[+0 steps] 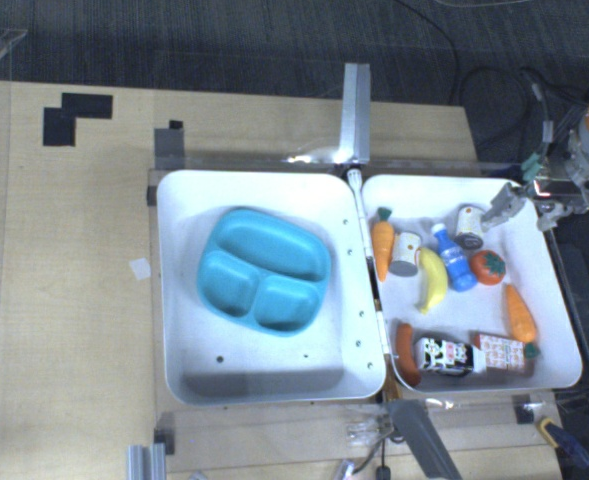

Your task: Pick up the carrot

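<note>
Two carrots lie in the right bin (564, 363), so the first risk, as I judge it, is going for the wrong one or wavering between them. One carrot (382, 245) lies hard against the bin's left wall, green top toward the far side, long axis running near to far; the wall could block a finger on that side. The other carrot (520, 317) lies near the right wall, green top at the near end, tilted slightly. The hand (506, 205) hovers at the bin's far right corner by a can (469, 224); whether it is open or closed I cannot tell. Crowding by the banana (433, 279) and tomato (488, 266) could spoil a grasp
</note>
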`<state>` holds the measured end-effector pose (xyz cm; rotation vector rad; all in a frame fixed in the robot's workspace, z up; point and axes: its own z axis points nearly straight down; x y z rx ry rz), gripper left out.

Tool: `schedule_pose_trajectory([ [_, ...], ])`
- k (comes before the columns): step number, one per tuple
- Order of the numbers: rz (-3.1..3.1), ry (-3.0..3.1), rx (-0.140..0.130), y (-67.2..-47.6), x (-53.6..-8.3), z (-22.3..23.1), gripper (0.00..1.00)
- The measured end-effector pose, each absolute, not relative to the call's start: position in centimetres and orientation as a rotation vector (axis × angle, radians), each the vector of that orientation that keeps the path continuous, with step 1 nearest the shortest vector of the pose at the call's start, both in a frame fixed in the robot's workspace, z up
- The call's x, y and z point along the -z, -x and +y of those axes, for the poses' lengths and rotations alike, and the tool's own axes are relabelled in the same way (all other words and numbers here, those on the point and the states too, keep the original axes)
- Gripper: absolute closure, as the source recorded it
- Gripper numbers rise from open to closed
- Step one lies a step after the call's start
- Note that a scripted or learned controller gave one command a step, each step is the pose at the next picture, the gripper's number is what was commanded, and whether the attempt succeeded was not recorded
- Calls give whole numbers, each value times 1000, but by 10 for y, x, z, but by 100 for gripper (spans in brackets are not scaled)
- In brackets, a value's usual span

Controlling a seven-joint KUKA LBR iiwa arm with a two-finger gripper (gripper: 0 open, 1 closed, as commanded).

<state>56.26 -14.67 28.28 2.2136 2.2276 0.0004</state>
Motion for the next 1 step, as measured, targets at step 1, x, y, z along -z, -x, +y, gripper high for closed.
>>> schedule_pose_trajectory([
  [1,2146,-2293,-1,-510,-201,-179,0],
])
